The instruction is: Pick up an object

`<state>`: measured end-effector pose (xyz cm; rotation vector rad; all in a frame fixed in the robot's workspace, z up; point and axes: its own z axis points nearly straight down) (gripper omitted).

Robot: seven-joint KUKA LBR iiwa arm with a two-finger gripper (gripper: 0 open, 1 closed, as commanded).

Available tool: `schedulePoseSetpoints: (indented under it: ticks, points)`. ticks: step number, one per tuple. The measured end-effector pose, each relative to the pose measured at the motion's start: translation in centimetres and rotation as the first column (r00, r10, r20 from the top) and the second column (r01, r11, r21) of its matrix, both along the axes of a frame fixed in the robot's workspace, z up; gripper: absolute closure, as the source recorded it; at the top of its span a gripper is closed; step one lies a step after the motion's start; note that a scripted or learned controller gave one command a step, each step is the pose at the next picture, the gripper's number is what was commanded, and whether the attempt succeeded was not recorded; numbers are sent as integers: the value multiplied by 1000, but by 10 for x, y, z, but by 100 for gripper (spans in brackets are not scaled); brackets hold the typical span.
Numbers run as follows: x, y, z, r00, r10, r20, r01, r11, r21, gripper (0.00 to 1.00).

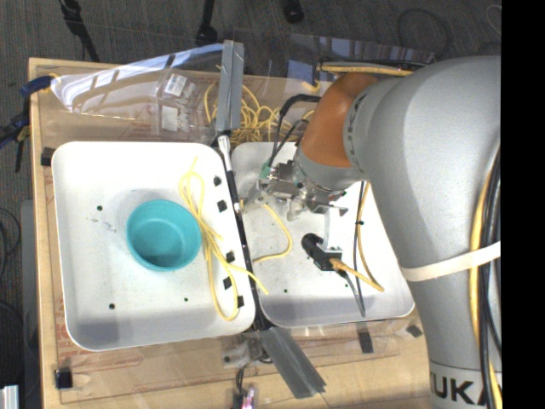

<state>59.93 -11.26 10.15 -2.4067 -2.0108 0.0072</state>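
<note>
My claw [285, 192] hangs low in the right bin [298, 301]; I cannot tell how far open it is. The teal bowl [163, 234] sits in the left bin [94, 288], at eight o'clock. The yellow cord [204, 220] beside it might snag a grab.

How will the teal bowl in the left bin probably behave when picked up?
The bowl looks stiff and probably light, a thin open shell. Its smooth rounded wall may slip in a grasp. Sitting upright and low, it would likely slide, not tip, if pushed.
</note>
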Motion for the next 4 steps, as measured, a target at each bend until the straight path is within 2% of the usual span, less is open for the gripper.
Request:
schedulePoseSetpoints:
  ticks: [1,2,3,4]
  points:
    - [4,-15,-9,992,125,3,-125,992,1,0]
    - [4,-13,1,991,130,1,-130,991,2,100]
    - [4,-13,1,991,130,1,-130,991,2,0]
    - [4,-13,10,991,134,-2,-134,991,3,100]
